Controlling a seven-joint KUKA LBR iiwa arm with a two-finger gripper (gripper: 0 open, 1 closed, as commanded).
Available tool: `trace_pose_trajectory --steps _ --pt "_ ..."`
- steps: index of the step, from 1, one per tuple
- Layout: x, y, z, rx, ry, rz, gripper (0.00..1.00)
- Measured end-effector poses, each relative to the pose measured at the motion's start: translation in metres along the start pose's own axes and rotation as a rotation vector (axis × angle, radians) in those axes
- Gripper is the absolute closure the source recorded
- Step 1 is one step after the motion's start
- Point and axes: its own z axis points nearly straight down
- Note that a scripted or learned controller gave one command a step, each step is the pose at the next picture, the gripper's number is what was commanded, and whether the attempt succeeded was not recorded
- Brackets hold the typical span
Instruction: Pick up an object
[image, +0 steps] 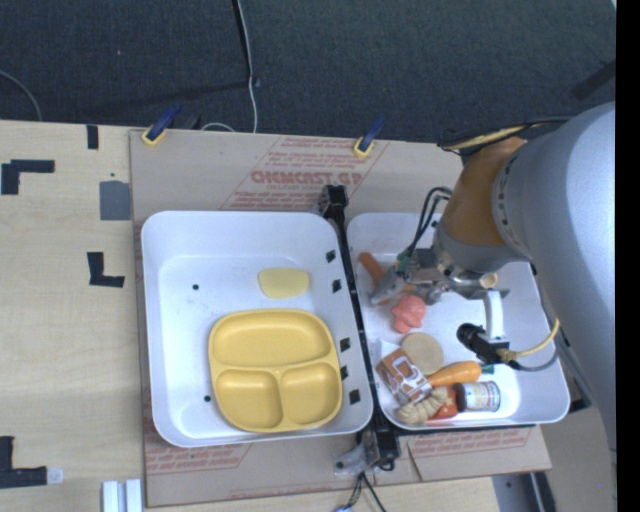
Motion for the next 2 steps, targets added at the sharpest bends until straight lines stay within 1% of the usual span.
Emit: trace_pose_trajectory --steps 1,2 --pt "0.008 -0.039 -0.001 0.005 0.0 0.004 0.0" --pt "0.008 -0.037 -0.012 0.002 0.001 0.003 1.0"
